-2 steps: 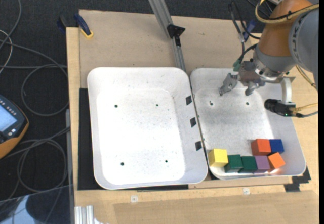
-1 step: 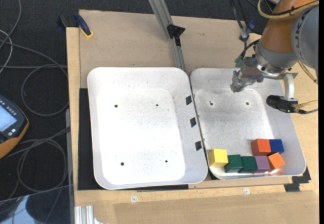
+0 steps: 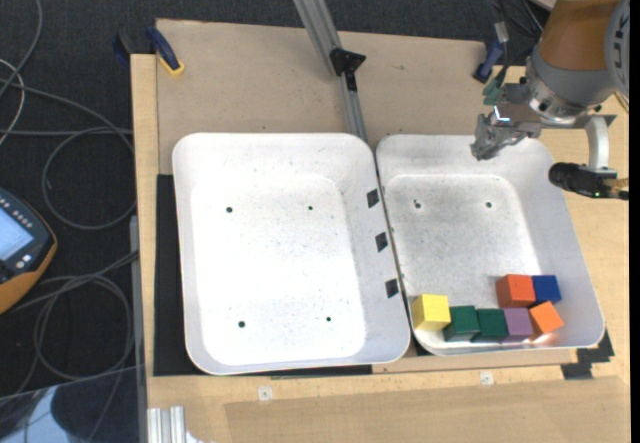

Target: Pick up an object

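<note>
The pincer (image 3: 489,145) hangs over the far rim of the right bin (image 3: 560,221), close to that bin's far right corner; whether it is wide or narrow I cannot tell, and nothing is seen held in it. The blocks lie well apart from it, gathered along the near edge of the same bin: a yellow block (image 3: 432,310) at the left end, then a dark green block (image 3: 462,322) touching a second green block (image 3: 491,323), a purple block (image 3: 518,322), and an orange block (image 3: 546,317) at the near right corner. Just behind these sit a red-orange block (image 3: 517,289) and a blue block (image 3: 546,287), side by side. The left bin (image 3: 200,231) lies beside it on the tabletop (image 3: 250,81).
</note>
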Tool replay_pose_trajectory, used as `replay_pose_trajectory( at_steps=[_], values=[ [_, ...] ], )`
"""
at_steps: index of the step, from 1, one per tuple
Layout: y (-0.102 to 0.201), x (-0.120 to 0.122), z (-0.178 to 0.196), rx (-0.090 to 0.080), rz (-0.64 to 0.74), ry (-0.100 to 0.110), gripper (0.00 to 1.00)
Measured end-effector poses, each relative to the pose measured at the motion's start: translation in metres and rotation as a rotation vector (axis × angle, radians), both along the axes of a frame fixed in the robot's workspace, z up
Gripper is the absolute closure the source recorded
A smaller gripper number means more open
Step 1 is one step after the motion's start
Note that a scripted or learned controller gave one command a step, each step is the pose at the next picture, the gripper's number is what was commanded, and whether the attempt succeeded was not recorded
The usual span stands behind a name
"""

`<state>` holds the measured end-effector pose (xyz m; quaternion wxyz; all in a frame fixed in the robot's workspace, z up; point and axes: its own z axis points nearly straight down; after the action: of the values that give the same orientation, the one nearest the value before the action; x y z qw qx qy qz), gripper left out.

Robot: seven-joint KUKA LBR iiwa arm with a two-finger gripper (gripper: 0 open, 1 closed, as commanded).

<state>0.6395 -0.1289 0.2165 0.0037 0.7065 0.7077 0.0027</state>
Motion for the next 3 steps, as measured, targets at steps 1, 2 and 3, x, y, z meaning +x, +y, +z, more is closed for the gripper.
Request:
replay_pose_trajectory(
  at_steps=[1, 2, 3],
  values=[
    [0.0, 0.0, -0.014, 0.002, 0.0, 0.011, 1.0],
    [0.059, -0.016, -0.012, 0.005, 0.004, 0.011, 1.0],
    [0.114, -0.023, -0.015, 0.005, 0.005, 0.012, 1.0]
  ],
)
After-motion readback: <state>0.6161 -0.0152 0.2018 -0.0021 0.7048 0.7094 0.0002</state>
